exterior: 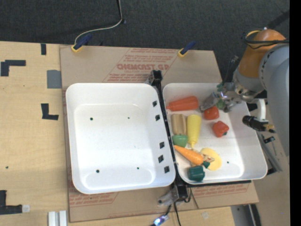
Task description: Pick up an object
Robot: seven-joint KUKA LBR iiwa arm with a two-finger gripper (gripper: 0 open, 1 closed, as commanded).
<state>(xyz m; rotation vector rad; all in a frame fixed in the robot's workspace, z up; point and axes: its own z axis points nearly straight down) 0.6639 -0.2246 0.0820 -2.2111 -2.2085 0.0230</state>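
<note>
A: From the fixed overhead camera, how far along are we?

B: We judge we are at the grasp and not past it. Our tool point(215, 101) is low in the right-hand shallow white plastic bin point(244, 168), at its far side, right against the small round red toy fruit point(211, 112). Nothing looks lifted.

A: Is the tool clamped on it?

B: We cannot tell. The metal tip meets the top of the red fruit, but we cannot tell whether it is grasping or released, so we will not claim a hold.

A: What else lies in that bin?

B: A long red-orange toy pepper point(183, 103) near the dividing wall, a tan ridged bread-like piece point(178, 123) touching a yellow toy corn cob point(193, 129), a second red chunky toy point(220, 128) just beside our target, an orange toy carrot point(189, 155), a yellow slice point(211, 158) and a dark green block point(196, 173). The left-hand white bin point(75, 140) sits alongside.

A: So what is left?

B: Confirming the grip and raising the fruit clear of the bin, in our view.

A: Any writing?

B: Red print on the brown cardboard sheet point(136, 67) over the worktop point(28, 126); we read something like "CHEMCAST GP", uncertainly.
</note>
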